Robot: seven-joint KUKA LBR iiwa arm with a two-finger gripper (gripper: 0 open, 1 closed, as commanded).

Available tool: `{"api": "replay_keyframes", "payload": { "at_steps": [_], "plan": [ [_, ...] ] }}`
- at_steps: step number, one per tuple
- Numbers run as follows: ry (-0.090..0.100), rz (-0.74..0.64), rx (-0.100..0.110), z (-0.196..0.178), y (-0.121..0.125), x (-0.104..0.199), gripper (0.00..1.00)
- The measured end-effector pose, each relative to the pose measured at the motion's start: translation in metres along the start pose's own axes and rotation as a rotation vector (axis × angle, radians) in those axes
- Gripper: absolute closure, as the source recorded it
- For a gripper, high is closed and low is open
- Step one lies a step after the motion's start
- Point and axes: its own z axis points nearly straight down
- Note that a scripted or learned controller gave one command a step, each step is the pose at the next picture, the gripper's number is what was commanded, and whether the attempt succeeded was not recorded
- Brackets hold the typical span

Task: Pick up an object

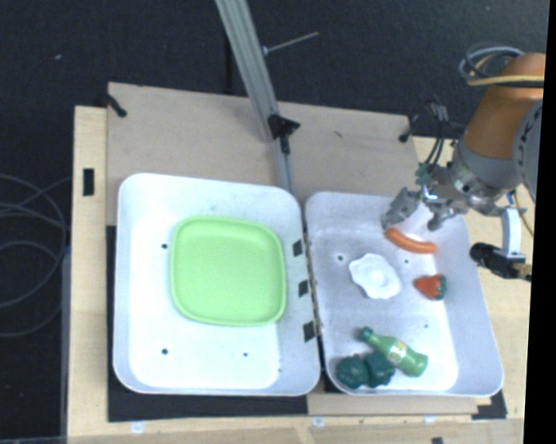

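Gripper [419, 213] hangs at the upper right of the frame, over the far end of the right-hand shallow white bin [475, 303], its two fingers spread apart with nothing between them. Directly below it in the frame lies the nearest candidate, a small orange sausage-shaped toy [411, 240], flat on the bin floor. Judged from this pose, the step in hand is the descent onto that toy. Straddle it across its short axis, centre the fingers, and lower until they nearly meet the floor before closing. Keep clear of the white blob-shaped piece [374, 276] and the small red strawberry-like toy [431, 286] nearby.
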Motion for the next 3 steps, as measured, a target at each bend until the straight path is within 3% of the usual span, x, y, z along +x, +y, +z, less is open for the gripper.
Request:
{"api": "replay_keyframes", "payload": {
  "at_steps": [1,2,3],
  "plan": [
    [0.0,0.0,0.0,0.063,0.002,-0.001,0.0],
    [-0.002,0.0,-0.007,0.048,0.003,-0.002,1.0],
    [-0.001,0.0,-0.009,0.005,0.001,-0.001,1.0]
  ]
}}
